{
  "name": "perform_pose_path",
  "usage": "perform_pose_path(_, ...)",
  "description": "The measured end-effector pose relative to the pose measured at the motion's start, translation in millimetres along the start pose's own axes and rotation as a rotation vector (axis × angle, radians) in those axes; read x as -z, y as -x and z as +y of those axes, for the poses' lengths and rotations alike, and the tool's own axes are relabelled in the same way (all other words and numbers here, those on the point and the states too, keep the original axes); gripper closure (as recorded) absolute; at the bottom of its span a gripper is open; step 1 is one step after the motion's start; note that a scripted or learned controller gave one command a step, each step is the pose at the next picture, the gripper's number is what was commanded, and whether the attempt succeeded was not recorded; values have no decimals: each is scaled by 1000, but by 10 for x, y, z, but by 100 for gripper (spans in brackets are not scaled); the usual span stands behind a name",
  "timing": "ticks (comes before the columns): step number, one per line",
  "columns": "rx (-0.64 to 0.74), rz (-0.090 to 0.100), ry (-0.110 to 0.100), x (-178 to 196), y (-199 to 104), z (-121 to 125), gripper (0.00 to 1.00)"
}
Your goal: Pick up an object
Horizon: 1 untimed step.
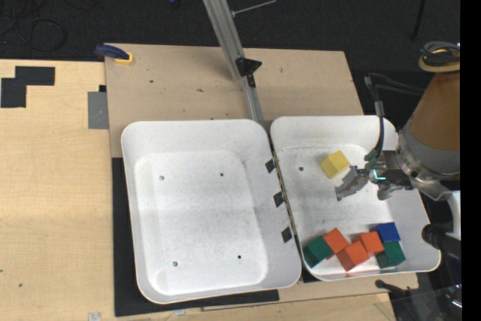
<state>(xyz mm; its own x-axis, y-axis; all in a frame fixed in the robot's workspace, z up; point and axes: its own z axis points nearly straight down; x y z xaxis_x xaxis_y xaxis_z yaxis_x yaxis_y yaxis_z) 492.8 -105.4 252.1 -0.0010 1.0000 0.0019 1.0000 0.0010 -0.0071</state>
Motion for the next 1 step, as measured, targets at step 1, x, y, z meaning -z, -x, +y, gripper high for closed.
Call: perform_pose_path(1,-4,-1,5,18,16,4,0)
